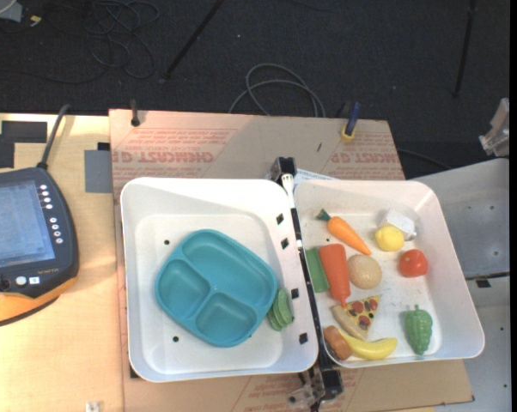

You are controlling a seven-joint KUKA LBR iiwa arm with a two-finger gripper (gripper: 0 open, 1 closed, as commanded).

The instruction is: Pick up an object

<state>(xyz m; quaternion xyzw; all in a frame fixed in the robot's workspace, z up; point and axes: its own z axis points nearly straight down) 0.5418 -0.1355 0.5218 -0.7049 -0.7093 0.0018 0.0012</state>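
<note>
The right bin [452, 256] holds several toy foods: an orange carrot [346, 233], a yellow lemon [390, 238], a red tomato [413, 263], a tan potato [364, 271], a red-orange block [334, 268], a pizza slice [360, 314], a banana [368, 347] and a green bunch [419, 330]. A white piece [401, 221] lies by the lemon. In the left bin [147, 221] lies a teal divided plate [215, 287] with a green ridged item [281, 309] at its right edge.
A tablet-like controller [22, 230] sits on the bench at the far left. Brown cardboard [241, 148] lies under both bins. A grey metal part [497, 131] shows at the right edge. Cables run over the dark floor behind.
</note>
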